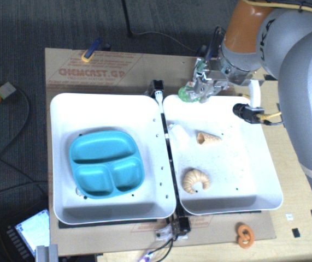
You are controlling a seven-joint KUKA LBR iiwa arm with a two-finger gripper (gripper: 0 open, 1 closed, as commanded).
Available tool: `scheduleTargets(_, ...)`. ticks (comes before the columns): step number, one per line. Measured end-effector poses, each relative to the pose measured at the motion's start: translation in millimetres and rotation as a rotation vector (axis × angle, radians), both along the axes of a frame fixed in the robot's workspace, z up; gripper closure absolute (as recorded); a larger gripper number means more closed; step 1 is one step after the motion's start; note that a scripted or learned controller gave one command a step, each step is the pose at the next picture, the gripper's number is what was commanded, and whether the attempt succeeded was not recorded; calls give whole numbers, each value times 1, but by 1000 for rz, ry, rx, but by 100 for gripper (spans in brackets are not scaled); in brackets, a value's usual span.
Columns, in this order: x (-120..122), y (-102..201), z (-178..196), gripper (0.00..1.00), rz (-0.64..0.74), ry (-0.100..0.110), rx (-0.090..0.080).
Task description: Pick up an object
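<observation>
My gripper [198, 91] hangs over the far left corner of the right bin [254, 201], raised off its floor. A small green and white object [184, 94] sits between the fingertips, and the fingers are shut on it. Below, on the bin floor, lie a tan cone-shaped piece [207, 138] near the middle and a curled, croissant-like piece [195, 180] toward the front. A pale, whitish item [177, 134] rests by the bin's left wall.
The left bin [63, 201] holds a blue divided tray [106, 164]. An orange ring [246, 234] lies on the bench in front of the right bin. A blue and yellow clip [92, 49] sits on the cardboard behind the left bin.
</observation>
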State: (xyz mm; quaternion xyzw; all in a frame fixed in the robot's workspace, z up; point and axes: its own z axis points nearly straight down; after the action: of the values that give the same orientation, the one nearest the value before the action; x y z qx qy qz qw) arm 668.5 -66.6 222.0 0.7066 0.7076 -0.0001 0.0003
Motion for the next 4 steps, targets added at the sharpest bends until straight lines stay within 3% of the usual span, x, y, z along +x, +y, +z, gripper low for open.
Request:
scheduleTargets(1, -66, 26, 8, 100, -1, 2, -1)
scheduleTargets(2, -130, 77, 0, 100, 0, 2, 0)
scheduleTargets(3, -185, 84, 4, 100, -2, 3, 0)
scheduleTargets(4, -186, 137, -38, 100, 0, 4, 0)
